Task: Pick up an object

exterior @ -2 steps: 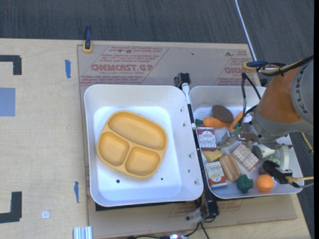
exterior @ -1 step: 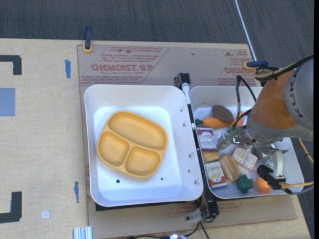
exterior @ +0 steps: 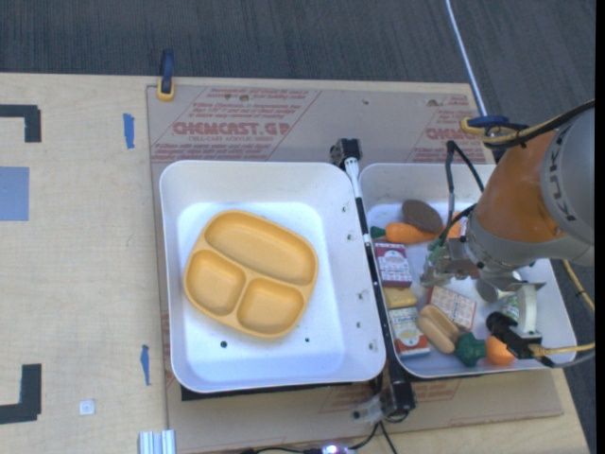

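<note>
While my arm (exterior: 529, 197) reaches in from the right, grey with the orange band, my jaws sit low over the right bin (exterior: 564, 320), roughly mid-bin above the toy clutter. Jaw state: cannot tell, the wrist hides them from above, and I can't see anything held.

Right bin contents, all toy food, packed close: brown oval piece (exterior: 423, 216) near the far end; carrot (exterior: 406, 233) just left of it, green tip pointing toward the divider; red printed box (exterior: 392, 263) beside the left wall; yellow wedge (exterior: 400, 297) under that; small printed packet (exterior: 407, 329) at the near left; hot dog (exterior: 439, 327) next to the packet; pink-white box (exterior: 454, 305) touching the hot dog's far side, right under my wrist; green broccoli piece (exterior: 469, 349) at the near edge; orange piece (exterior: 500, 352) just right of it; white-green item (exterior: 526, 308) upright-ish near the right wall.

Left bin (exterior: 180, 282) holds a yellow three-compartment plate (exterior: 250, 272), flat, centered.

Both bins rest on a printed cardboard sheet (exterior: 284, 121) on the worktop (exterior: 76, 282). Blue tape marks (exterior: 129, 130) on the worktop, left side.
</note>
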Available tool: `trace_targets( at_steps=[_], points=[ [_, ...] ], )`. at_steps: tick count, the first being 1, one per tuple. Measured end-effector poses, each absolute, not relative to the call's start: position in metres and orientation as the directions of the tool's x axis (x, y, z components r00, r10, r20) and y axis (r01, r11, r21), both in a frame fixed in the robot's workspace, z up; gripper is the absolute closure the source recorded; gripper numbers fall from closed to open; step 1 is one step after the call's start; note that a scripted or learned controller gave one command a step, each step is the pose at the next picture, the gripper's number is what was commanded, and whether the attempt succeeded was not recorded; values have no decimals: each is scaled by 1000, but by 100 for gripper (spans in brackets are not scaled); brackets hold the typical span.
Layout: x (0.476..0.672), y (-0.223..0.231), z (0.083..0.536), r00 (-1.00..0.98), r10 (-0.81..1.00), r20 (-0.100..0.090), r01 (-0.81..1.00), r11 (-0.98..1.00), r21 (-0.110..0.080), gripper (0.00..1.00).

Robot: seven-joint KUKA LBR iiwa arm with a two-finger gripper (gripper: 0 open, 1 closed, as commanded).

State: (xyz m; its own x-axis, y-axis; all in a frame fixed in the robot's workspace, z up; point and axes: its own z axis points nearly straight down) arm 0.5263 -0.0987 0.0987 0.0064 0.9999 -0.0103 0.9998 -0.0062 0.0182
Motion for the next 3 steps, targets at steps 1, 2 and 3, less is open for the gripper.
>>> trace_targets(
  at_steps=[1, 2, 3],
  points=[
    [516, -25, 185, -2, 1000, 1, 1000, 2, 3, 100],
    [515, -26, 185, -1, 1000, 0, 1000, 1, 2, 0],
    [489, -122, 182, 0, 1000, 0, 1000, 0, 1, 0]
  ],
)
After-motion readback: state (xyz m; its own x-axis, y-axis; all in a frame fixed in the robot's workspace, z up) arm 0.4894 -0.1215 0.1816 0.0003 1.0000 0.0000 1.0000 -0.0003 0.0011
